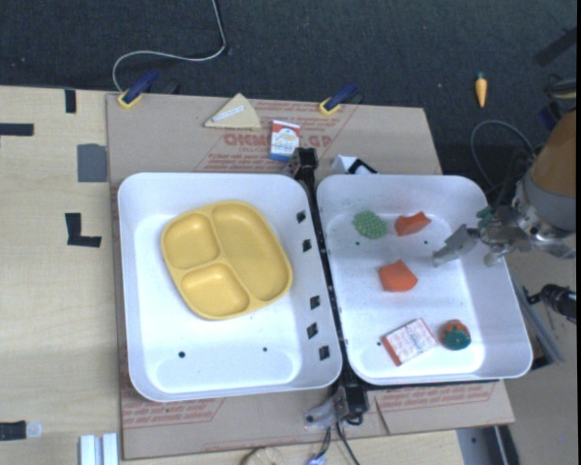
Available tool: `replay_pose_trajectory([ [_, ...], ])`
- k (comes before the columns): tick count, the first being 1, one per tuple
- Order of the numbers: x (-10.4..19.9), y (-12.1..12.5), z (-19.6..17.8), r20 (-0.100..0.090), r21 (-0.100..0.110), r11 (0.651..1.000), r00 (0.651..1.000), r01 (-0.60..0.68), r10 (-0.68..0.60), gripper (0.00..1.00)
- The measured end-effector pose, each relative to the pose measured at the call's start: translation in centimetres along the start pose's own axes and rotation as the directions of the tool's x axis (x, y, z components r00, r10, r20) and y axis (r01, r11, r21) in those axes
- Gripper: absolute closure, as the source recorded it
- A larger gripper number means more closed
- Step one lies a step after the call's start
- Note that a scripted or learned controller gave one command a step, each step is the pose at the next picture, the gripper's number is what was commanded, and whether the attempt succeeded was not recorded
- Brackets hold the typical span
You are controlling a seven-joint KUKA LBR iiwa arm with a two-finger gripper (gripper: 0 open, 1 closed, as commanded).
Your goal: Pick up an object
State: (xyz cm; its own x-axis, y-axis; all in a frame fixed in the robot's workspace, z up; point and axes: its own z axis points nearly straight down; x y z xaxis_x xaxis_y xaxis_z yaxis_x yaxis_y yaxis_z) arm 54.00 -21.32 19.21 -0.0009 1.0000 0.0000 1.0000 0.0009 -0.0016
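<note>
The right bin (484,289) holds a green round object (370,225), an orange piece (412,224) beside it, an orange wedge (398,276) in the middle, a small red-and-white packet (408,341) and a green-and-orange ball (454,334) near the front. My gripper (457,244) reaches in over the bin's right rim, its grey finger pointing left, to the right of the orange piece and apart from it. Nothing shows between its fingers.
The left bin (145,356) carries a yellow three-compartment plate (225,258). Behind the bins on the cardboard lie a small red-and-white box (285,141) and a tan triangle (235,112). Black clips line the seam between the bins.
</note>
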Motion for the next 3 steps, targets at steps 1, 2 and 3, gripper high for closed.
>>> replay_pose_trajectory([
  [1,5.9,-1.8,4.9,-0.001,0.001,1.0,1.0,0.001,-0.001,0.0],
  [2,9.2,1.5,10.6,0.001,-0.003,1.0,1.0,0.0,0.0,0.0],
  [3,9.2,1.6,9.6,0.004,-0.006,1.0,1.0,0.0,0.0,1.0],
])
